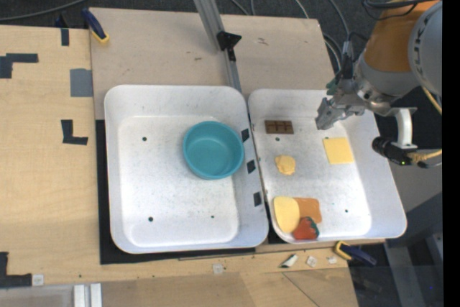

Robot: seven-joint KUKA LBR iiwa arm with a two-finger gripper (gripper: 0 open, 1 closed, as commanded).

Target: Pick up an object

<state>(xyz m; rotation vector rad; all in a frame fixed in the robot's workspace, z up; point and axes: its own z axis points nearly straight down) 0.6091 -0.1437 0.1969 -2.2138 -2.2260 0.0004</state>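
Note:
My gripper (327, 118) hangs over the far right part of the right bin (381, 187), just above and left of a flat yellow square (338, 150). A brown chocolate bar piece (279, 127) lies to its left near the bin's far edge. A small yellow lump (285, 165) sits in the bin's middle. At the near left corner lie a pale yellow piece (285, 212), an orange piece (310, 208) and a red item (305, 229), bunched together. Nothing shows between the fingers.
The left bin (136, 176) holds a teal bowl (212, 149). A metal pole (208, 3) slants over the bench behind the bins. Cables trail across the dark floor at the back. Yellow-blue clamps sit at the bench's far left (95, 26) and near right (348, 251).

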